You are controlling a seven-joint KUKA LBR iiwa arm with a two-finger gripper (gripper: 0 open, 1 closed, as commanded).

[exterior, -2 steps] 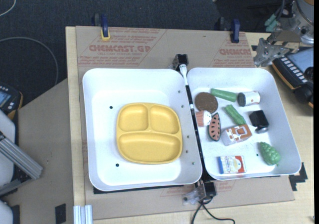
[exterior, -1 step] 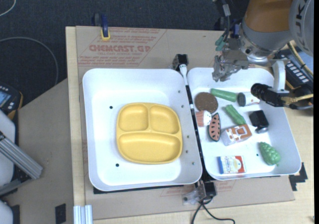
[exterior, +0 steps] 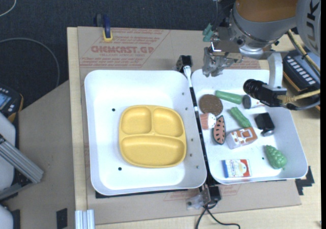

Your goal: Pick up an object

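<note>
Gripper (exterior: 214, 67): being held above the right bin's (exterior: 298, 141) far edge; grip state cannot be told.
Toys: being left loose just below it, cookie (exterior: 210, 104) nearest, for picking.
Plate (exterior: 152, 136): being kept apart, lower left.

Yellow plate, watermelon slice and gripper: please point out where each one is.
yellow plate (exterior: 152, 136), camera view, centre ridge between its compartments
watermelon slice (exterior: 219, 130), camera view, middle of its red face
gripper (exterior: 214, 68), camera view, between its fingertips
</note>
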